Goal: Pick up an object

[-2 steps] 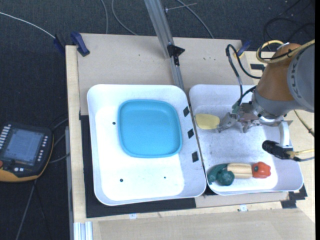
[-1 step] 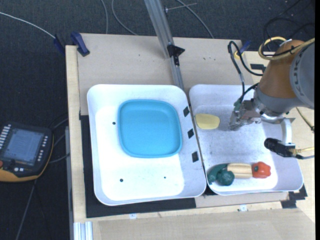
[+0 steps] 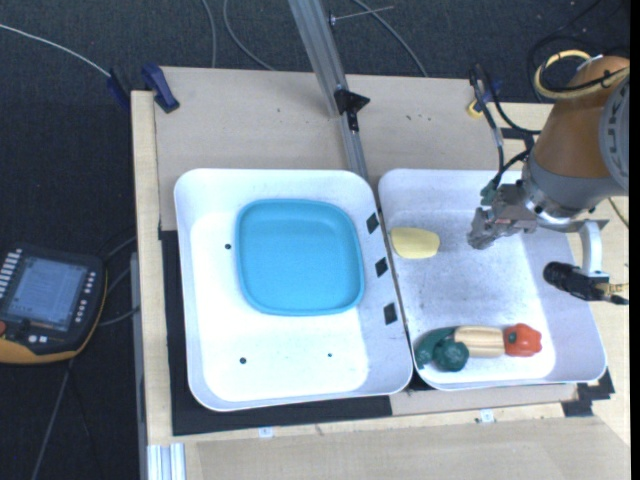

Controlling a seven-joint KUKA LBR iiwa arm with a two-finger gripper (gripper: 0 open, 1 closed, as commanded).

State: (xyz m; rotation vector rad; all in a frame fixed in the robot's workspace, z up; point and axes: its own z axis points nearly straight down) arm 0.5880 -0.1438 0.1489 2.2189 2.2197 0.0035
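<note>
Hovering over the right bin (image 3: 560,363)'s open middle, jaws (image 3: 484,234) of unclear spread, beside yellow object (image 3: 414,243).

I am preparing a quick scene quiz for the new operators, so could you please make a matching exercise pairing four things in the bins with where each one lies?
Things:
1. blue plate
2. yellow object
3. green object
4. gripper

Places:
A. near corner of the right bin, next to a tan piece
B. above the right bin's far half, to the right of the yellow piece
C. in the left bin
D. right bin, close to its left wall

Pairs: 1-C, 2-D, 3-A, 4-B
</note>
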